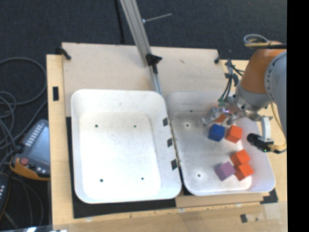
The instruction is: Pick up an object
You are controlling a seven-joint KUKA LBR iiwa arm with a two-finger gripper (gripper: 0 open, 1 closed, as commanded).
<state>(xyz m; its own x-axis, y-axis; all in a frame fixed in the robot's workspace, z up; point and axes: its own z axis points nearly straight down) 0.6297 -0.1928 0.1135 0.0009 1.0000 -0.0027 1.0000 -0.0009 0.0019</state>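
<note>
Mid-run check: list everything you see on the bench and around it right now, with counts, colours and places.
blue block: 1, blue, right bin, just under the pincer
orange blocks: 3, orange; one touching the blue block's right side, two stacked close together lower in the right bin
purple block: 1, purple, right bin, left of the lowest orange block
left bin: 1, white, left half of the bench
right bin: 1, white, right half of the bench
metal rail: 1, grey, slanting from the top down between the bins
pendant: 1, grey and orange, left of the bench
cables: several, black, on the floor at left
arm: 1, grey with orange band, entering from the right
pincer: 1, above the blue block, fingers unclear
</note>
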